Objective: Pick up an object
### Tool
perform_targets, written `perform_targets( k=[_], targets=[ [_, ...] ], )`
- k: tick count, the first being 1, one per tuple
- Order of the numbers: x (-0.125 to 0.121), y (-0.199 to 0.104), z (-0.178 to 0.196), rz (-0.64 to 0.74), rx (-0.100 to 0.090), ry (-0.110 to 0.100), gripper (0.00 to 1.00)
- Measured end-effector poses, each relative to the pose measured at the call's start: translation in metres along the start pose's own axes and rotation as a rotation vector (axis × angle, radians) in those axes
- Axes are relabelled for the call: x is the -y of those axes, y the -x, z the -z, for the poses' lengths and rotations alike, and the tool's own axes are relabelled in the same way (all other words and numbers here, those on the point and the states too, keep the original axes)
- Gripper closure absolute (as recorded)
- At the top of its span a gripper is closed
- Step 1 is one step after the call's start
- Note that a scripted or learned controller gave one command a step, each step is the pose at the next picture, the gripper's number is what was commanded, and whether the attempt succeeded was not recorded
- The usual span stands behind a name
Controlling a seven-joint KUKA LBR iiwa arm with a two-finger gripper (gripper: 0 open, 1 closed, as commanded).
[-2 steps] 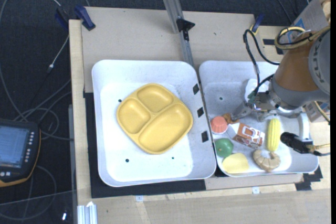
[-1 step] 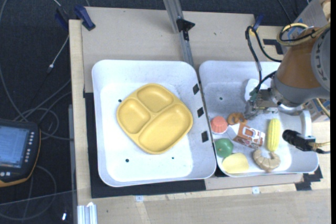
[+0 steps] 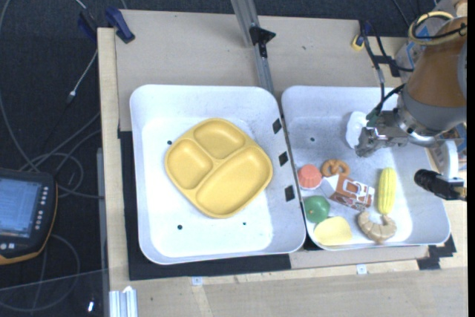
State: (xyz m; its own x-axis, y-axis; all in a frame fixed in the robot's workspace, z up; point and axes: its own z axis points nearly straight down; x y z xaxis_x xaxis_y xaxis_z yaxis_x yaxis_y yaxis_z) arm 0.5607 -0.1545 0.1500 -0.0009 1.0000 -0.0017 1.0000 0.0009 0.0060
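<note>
Your gripper (image 3: 369, 142) hangs over the right bin (image 3: 326, 104), upper area; jaw state unclear. Corn cob (image 3: 386, 190) lies below it.

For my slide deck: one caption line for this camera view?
End effector hovers in the right bin above toy foods; yellow divided plate sits in the left bin.

On the bench (image 3: 185, 48), the left bin (image 3: 148, 234) holds a yellow divided plate (image 3: 218, 167) near its centre. The right bin (image 3: 319, 111) has toy foods clustered at its lower edge: a pretzel (image 3: 335, 168), an orange-red round piece (image 3: 309, 176), a green ball (image 3: 316, 208), a yellow corn cob (image 3: 386, 190) and a tan ring (image 3: 376, 226). At the frame's right, the gripper (image 3: 369, 141) hangs over the right bin beside a white object (image 3: 355, 128).
</note>
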Motion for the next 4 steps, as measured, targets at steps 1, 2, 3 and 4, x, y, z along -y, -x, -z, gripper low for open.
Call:
perform_targets(
  k=[1,2,3,4],
  targets=[
    [-0.004,-0.010,0.057,0.002,0.000,0.002,1.00],
    [-0.007,-0.010,0.112,0.001,0.000,0.002,1.00],
    [-0.020,-0.055,0.115,0.005,-0.003,-0.002,1.00],
    [-0.028,-0.107,0.121,0.006,-0.004,-0.003,1.00]
  ],
)
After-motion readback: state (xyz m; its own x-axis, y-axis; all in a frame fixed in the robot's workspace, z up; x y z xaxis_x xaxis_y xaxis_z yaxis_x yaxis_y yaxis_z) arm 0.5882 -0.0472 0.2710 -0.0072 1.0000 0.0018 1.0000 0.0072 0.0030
